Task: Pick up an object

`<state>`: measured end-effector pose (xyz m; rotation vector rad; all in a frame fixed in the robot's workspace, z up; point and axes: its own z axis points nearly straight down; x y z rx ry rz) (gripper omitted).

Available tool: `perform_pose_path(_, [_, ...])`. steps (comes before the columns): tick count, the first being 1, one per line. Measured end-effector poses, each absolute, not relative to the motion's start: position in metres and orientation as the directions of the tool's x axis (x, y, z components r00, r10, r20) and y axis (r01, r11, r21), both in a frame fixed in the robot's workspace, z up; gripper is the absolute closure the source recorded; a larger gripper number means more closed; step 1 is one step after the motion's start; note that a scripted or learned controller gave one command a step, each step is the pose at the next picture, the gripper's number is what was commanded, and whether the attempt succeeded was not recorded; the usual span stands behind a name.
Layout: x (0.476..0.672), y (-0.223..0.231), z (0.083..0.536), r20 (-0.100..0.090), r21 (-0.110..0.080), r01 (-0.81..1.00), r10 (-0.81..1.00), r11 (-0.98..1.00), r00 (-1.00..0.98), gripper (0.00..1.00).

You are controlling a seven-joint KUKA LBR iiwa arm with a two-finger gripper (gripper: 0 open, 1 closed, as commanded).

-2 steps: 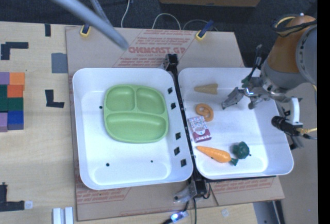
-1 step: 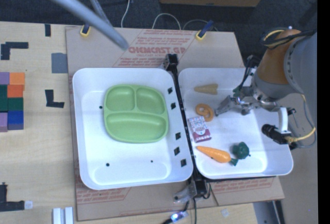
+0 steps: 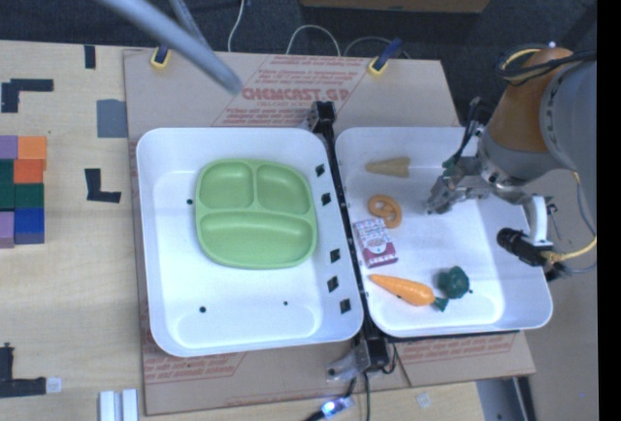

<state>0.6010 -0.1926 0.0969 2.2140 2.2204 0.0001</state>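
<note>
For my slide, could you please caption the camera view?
Gripper low in the right bin near cone, pretzel and carrot.

Grey arm reached in from right edge of view, orange band showing above wrist. Wrist bent down and leftward. Gripper hung low, pointing left-down, fingers too small and dark to judge. Black fitting and cables stuck out beneath wrist, near lower right.

The divided plate lies in the left bin; carrot and pretzel in the right bin.
</note>
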Motion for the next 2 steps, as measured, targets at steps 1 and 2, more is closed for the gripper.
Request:
perform_pose_path(1, [0.608, -0.198, 0.143, -0.001, 0.002, 1.000, 1.000, 0.001, -0.001, 1.00])
perform_pose_path(2, [0.612, -0.207, 0.198, -0.002, 0.003, 1.000, 1.000, 0.002, -0.002, 1.00])
